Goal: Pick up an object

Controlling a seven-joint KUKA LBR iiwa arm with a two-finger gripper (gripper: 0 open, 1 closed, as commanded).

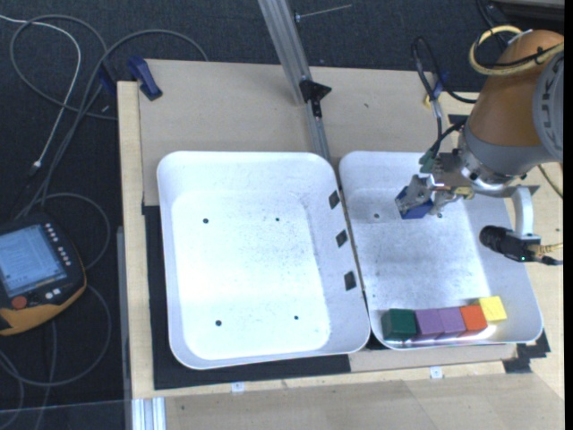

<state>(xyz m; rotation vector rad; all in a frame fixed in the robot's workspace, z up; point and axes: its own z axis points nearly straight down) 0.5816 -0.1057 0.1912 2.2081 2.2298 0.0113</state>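
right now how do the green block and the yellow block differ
The green block sits at the left end of the row along the right bin's near edge; the yellow block sits at the right end. The green one is dark, the yellow one bright. The green block looks somewhat larger and lies in line with the purple block, while the yellow one sits slightly farther back. Both rest in the same bin, apart from the end effector.
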